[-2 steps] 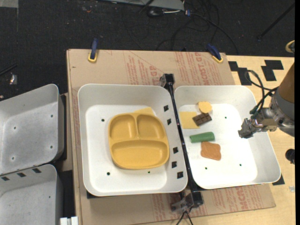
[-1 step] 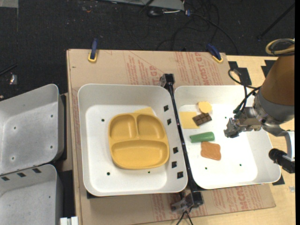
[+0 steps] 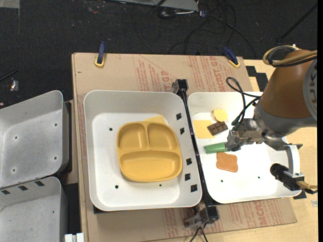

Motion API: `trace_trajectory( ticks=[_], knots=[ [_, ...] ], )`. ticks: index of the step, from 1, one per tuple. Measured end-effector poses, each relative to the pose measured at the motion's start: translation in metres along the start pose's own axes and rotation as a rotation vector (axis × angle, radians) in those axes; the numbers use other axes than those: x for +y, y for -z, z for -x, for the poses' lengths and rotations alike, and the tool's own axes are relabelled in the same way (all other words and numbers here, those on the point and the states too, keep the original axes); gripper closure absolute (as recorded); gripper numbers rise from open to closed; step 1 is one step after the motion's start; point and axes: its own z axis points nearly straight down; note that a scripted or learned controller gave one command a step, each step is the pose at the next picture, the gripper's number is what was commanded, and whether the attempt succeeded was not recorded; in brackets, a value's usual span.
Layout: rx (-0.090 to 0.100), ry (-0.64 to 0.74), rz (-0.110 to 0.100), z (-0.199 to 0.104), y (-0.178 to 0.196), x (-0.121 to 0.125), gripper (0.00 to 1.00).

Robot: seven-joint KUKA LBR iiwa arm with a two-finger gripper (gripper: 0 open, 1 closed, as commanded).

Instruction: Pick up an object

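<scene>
Objects for picking lie in the right-hand white bin (image 3: 262, 185), five in all: one green marker-like stick (image 3: 215, 147), one orange toast-shaped piece (image 3: 227, 162), one dark brown chocolate-like block (image 3: 217, 128), one small yellow chunk (image 3: 220, 116), and one flat pale yellow slice (image 3: 201, 128) partly under the brown block. The green stick lies roughly level across the bin's middle, with its right end at the gripper (image 3: 236, 141); the orange piece sits just below it, apart from it, and the brown block and yellow chunk sit above it toward the bin's far side. One arm (image 3: 287, 92), with its broad orange band, reaches in from the right and hangs over the right bin. Its gripper sits low at the green stick's right end; whether the stick is between the jaws, and how far they are spread, cannot be told from this slant. The left-hand white bin (image 3: 101, 185) holds one yellow divided tray (image 3: 149, 152) with three compartments, two small at the far side and one long at the near side. The two bins stand side by side on a cardboard sheet (image 3: 136, 69) held at its far edge by two clamps, one (image 3: 100, 58) on the left and one (image 3: 231, 57) on the right.
</scene>
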Motion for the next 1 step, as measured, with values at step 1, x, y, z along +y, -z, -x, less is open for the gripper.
trace_trajectory(
  ticks=[1],
  knots=[
    [0.0, 0.0, 0.001, -0.0511, -0.0087, 0.0017, 1.0]
  ],
)
